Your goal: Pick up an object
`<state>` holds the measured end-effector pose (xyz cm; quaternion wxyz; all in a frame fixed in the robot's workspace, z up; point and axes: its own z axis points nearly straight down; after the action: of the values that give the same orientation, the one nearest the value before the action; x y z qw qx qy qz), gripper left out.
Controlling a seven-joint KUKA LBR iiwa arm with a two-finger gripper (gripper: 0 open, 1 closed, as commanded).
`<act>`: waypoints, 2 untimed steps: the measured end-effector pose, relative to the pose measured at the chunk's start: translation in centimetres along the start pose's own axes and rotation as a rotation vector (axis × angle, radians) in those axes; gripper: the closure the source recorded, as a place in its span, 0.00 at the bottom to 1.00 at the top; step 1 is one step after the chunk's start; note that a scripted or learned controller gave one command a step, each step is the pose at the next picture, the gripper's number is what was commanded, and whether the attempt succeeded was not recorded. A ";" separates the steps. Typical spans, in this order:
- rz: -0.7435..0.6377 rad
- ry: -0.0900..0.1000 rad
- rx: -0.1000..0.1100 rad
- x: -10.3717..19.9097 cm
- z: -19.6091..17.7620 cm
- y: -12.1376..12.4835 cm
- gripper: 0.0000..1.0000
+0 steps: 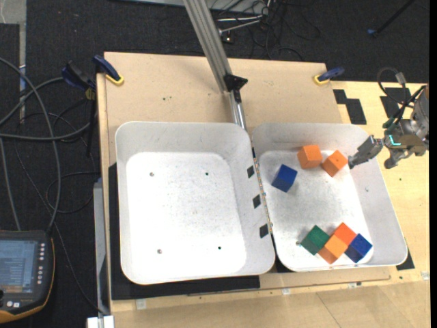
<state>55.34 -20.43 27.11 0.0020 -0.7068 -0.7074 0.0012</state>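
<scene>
Nearest the lens, the tabletop carries two white bins: the left bin and the right bin. At the right bin's upper right rim hovers the hand, fingers spread wide with nothing between them. Inside that bin, a cluster of green cube, orange block and blue cube sits near the front. Farther back lie a blue block, an orange cube and another orange cube just beside the fingertips.
</scene>
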 end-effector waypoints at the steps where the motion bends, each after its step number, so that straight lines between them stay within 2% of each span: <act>1: -0.001 -0.001 -0.004 0.0 -0.2 0.1 0.00; 2: 0.001 0.000 0.001 0.6 5.9 -0.4 0.00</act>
<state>54.91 -19.78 21.25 0.0026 -0.7071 -0.7071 0.0015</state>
